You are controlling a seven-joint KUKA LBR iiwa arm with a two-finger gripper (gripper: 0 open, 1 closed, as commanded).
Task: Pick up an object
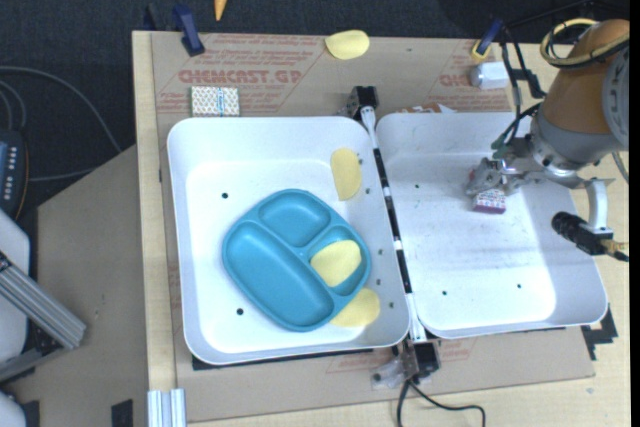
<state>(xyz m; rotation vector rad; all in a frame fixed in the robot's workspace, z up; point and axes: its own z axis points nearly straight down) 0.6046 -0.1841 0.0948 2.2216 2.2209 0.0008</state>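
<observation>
A small purplish block (489, 203) is lying in the right bin (470, 305), toward its far half, and the gripper (489, 178) is sitting right over it, its tip touching or very nearly touching the block's upper edge. Whether the block is actually being gripped cannot be told from this slanted view, since the metal tip is blurring into the block, and how far the hand is opened cannot be made out either. The arm (580, 105) is reaching in from the right, its orange band bending over the bin's far right corner. In the left bin (200, 245) a blue divided plate (270, 265) is lying at a tilt, with a yellow piece (337, 261) resting in one of its small compartments. A second yellow piece (357, 309) is peeking out from under the plate's near edge, and a third, paler one (346, 173) is lying by the bin's right wall. Another yellow piece (347, 44) is sitting on the bench (260, 65) beyond the bins, and a small orange carrot toy (221, 1) is lying on the dark floor past the bench.
</observation>
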